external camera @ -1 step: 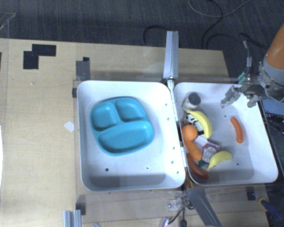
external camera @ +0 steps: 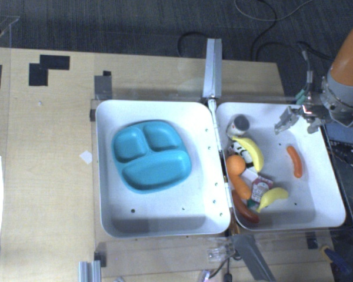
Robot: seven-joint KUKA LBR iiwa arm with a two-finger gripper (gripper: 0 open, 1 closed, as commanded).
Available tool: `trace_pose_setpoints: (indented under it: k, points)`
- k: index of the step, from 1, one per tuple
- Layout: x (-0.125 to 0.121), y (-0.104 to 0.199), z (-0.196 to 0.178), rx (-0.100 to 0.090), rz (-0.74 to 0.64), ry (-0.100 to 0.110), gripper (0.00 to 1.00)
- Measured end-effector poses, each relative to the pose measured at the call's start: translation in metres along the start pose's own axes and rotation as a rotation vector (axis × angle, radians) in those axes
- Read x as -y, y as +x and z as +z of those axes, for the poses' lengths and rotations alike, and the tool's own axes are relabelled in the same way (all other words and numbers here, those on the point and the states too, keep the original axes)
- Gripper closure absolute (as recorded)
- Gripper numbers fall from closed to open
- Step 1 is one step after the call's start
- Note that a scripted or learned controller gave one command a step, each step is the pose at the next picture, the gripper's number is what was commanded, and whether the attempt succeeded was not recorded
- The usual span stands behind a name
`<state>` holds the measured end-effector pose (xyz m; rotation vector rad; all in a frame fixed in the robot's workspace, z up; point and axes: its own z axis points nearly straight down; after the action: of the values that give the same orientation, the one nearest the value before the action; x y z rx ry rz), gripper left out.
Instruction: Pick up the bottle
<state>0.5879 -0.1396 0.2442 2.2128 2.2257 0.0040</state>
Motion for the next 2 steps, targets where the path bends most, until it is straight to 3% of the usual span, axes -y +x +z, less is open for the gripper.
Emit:
trace_pose_setpoints:
  k: [1,2]
  points:
    - [0.101,-0.066,0.056,0.001,0.382,0.001,0.00]
    - [0.100,-0.027,0.046,0.000,0.402,0.001,0.00]
